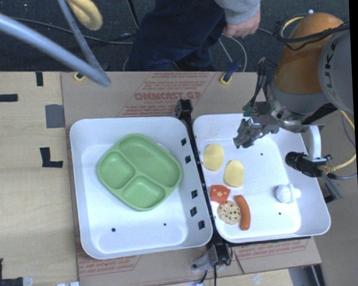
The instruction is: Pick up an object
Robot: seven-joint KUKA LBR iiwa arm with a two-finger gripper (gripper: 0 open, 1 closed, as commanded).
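Observation:
My gripper (243, 139) hangs over the upper middle of the right bin (303, 222), up and to the right of the food pieces. Nothing shows between its dark fingers. Below it lie two pale yellow pieces, one at the bin's left wall (213, 157) and one lower right of it (234, 173). Further down sit a red piece with a star (220, 193), a spotted cookie (229, 212) and a red sausage (243, 212). A small white object (283, 194) rests near the right side.
The left bin (90, 228) holds a green divided plate (139, 171). A black divider strip (194, 168) runs between the bins. A black fitting with cables (306, 162) juts over the right bin's edge. A person stands behind the bench.

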